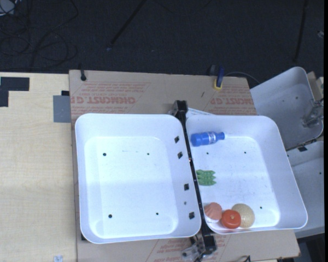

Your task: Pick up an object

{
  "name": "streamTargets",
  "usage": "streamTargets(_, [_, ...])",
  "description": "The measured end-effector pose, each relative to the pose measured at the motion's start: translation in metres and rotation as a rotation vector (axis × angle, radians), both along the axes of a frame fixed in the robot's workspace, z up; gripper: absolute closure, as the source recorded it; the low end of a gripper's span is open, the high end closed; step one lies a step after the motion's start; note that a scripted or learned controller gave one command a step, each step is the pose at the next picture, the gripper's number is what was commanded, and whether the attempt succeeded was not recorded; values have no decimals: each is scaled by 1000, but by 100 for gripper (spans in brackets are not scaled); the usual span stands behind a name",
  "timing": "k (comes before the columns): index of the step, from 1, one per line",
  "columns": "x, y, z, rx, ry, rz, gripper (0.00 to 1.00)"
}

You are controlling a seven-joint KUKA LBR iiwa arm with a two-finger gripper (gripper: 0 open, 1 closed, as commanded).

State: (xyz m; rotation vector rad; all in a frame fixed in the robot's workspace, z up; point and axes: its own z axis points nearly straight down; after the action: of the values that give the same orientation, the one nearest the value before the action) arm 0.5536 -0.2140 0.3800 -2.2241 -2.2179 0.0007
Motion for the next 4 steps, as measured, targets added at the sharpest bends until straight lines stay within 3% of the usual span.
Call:
streamTargets(1, [-25, 1, 5, 1, 1, 2, 100])
streamTargets(2, [-80, 1, 4, 1, 2, 1, 100])
streamTargets(3, [-78, 1, -46, 1, 5, 2, 100])
streamTargets(4, [-78, 0, -35, 0, 0, 3, 100])
